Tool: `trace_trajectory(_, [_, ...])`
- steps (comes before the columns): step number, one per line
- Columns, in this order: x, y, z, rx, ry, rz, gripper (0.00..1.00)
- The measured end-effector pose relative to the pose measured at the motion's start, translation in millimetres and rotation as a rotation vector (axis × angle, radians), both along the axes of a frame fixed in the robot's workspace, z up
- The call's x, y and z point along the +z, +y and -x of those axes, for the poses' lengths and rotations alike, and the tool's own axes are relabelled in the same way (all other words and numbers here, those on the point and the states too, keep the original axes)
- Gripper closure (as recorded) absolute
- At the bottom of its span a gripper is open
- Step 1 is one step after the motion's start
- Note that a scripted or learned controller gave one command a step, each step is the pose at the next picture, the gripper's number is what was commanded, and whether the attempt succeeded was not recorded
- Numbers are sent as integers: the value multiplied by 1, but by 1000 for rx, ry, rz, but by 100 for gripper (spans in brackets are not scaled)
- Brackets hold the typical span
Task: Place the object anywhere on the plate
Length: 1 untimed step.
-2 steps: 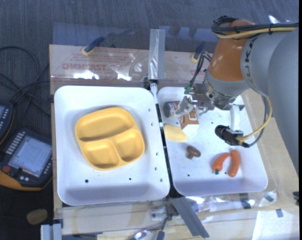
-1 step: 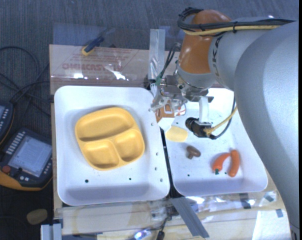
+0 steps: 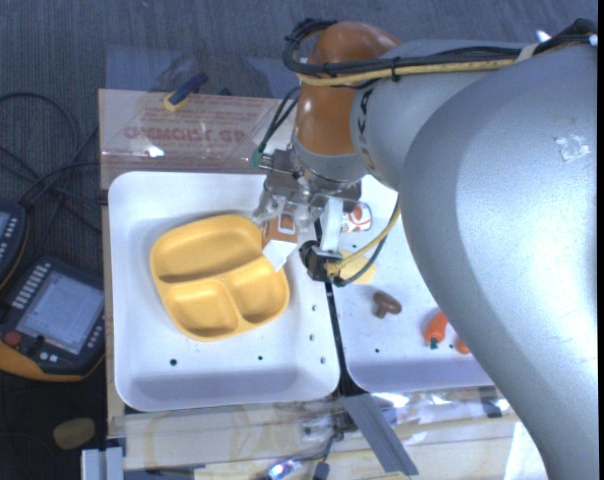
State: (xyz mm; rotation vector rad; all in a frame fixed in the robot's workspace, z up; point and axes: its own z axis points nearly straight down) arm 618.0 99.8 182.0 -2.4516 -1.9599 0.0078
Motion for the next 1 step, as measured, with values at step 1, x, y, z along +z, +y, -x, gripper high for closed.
trace_trajectory(1, [0,0,0,0,-1,0,0])
